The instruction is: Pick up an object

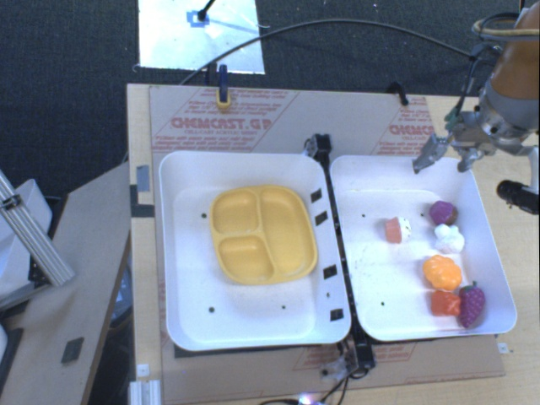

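Note:
The right bin holds several small toy foods: a pink and white piece, a purple one, a white one, an orange one, a red block and a dark purple berry. My gripper hangs above the far right corner of that bin, fingers spread apart with nothing between them. It is well clear of the toys, up and behind the purple one.
The left bin holds a yellow divided plate. A black hinge strip runs between the bins. A cable arcs over the back of the bench. A shiny metal sheet lies beyond the bench.

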Robot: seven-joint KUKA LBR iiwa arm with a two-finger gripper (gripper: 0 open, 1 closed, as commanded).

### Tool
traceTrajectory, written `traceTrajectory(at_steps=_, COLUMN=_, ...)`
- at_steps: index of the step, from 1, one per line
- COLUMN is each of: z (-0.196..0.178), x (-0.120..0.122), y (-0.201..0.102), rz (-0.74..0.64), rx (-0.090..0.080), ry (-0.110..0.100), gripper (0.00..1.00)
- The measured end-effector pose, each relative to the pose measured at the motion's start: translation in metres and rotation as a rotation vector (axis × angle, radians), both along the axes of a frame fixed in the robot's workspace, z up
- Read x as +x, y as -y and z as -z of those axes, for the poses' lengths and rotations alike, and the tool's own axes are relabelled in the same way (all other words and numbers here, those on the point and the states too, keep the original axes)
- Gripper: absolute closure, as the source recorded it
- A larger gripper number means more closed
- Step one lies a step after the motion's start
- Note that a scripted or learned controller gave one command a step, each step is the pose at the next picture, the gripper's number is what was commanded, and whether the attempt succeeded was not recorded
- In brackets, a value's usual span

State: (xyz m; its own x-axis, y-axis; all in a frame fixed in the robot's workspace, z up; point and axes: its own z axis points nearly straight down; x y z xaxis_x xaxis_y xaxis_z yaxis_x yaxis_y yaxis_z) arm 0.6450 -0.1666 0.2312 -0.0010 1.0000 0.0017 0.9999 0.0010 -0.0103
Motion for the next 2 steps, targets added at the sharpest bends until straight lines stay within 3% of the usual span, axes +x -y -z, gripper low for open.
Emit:
traceTrajectory(at_steps=1, z=-0.008, x=0.002, y=0.000, rz=-0.003, rx=-0.002, ry=0.012, gripper=0.00)
traceTrajectory(at_steps=2, z=0.047, x=0.004, y=0.009, rz=0.000, rx=-0.002, ry=0.009, gripper=0.00)
